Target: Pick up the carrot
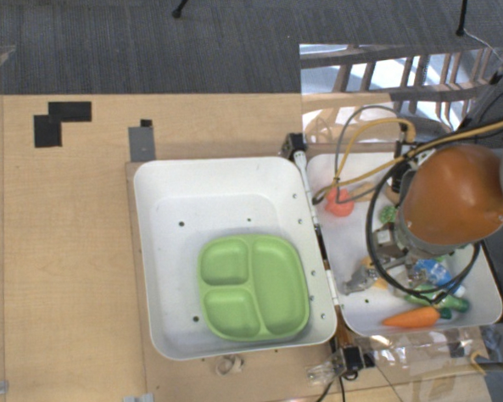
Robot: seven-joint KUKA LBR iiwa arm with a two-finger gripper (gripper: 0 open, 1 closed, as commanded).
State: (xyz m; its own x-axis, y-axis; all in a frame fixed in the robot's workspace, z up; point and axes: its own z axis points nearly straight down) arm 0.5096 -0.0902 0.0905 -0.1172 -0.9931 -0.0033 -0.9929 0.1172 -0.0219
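A robot arm's claw [383, 268] hangs low inside the right bin [360, 312], mostly tucked under the arm's orange band [451, 194] and ringed by looping black cables [374, 231]; whether it is spread or closed cannot be told from this angle, and nothing can be seen between its tips. The carrot [411, 318], orange with a green leafy end, lies on its side near the bin's front wall, just in front of the claw and slightly toward the arm's side, apart from it and not lifted. Beside the carrot's leafy end sit small blue and green items [432, 272], too jumbled to identify, and farther back from the claw rests a small pink-red object [340, 202]. To the claw's far side, across the bin divider, the left bin [161, 244] holds a green sectioned plate [254, 286]. Both bins sit on a pale wooden worktop [61, 275]. The likely trouble: the carrot lies close to the front wall, so a descending claw may strike the wall or push the carrot against it rather than straddle it. Its tapered, rounded shape could roll or slip out of a closing pinch. The neighbouring clutter may be caught instead, and the dangling cables could snag.
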